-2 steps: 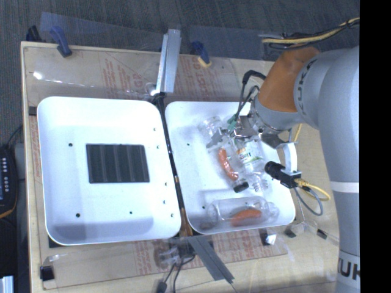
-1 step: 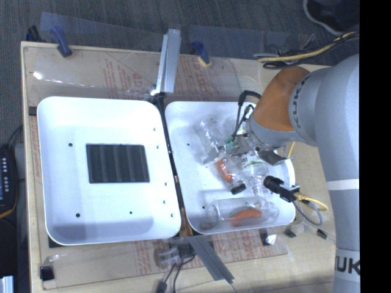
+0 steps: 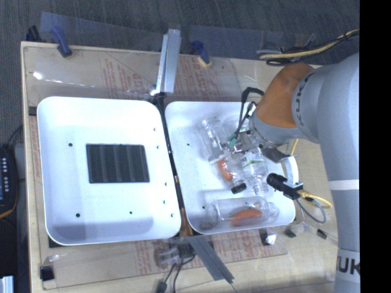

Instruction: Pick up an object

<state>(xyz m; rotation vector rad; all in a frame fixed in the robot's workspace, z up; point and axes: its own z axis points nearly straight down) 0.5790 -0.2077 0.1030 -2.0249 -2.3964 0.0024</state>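
A heap of clear plastic objects [image 3: 235, 157] lies in the right-hand white bin, right of the frame's centre, some pieces showing orange inside. At the bin's lower edge a clear plastic bottle with an orange item inside [image 3: 241, 213] lies on its side. A small black cylindrical piece [image 3: 237, 188] sits between them.

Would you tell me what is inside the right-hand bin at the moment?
The right bin holds a jumble of clear plastic items, some with orange parts. The gripper and the arm reach over the pile, covering whatever lies beneath them.
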